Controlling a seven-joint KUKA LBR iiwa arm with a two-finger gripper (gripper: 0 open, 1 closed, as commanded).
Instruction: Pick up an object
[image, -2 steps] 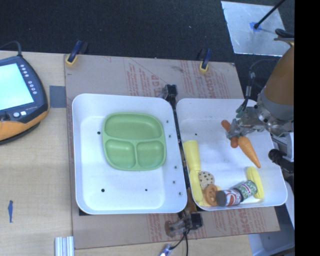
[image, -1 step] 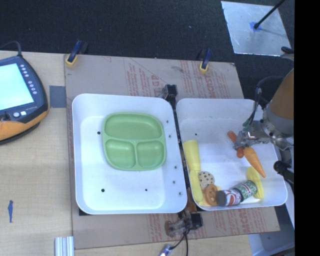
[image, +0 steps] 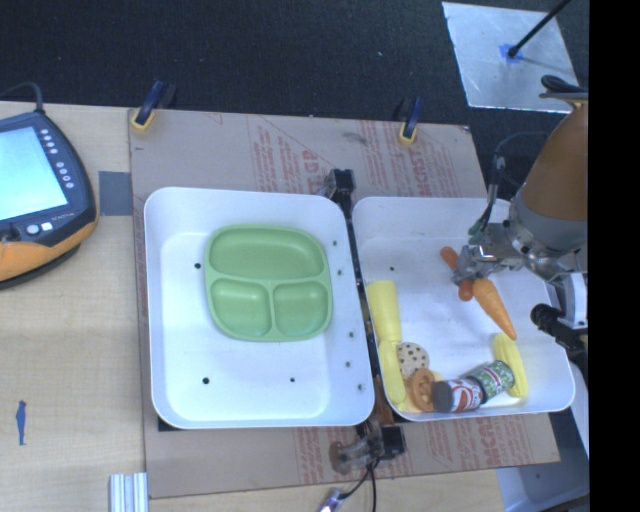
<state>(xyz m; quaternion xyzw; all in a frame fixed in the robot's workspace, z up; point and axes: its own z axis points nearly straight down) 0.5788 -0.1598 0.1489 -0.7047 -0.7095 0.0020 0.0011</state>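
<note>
Hovering gripper (image: 478, 255) over carrot (image: 493, 305) | grip unclear (fingers obscured) | arm cropped right

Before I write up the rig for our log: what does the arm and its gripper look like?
A rounded arm with an orange-brown band, grey below it. Its wrist ends in a metallic grey gripper of small angular parts, and a thin dark cable runs alongside the wrist.

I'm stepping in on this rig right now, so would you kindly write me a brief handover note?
Pincer: low over the right bin, at the carrot's upper end; whether it grips anything cannot be told.
Right bin also holds a can, cookie and yellow pieces.
Left bin: green divided plate.
Done: arm is at the carrot.
Left: confirm the grasp, then lift.
</note>
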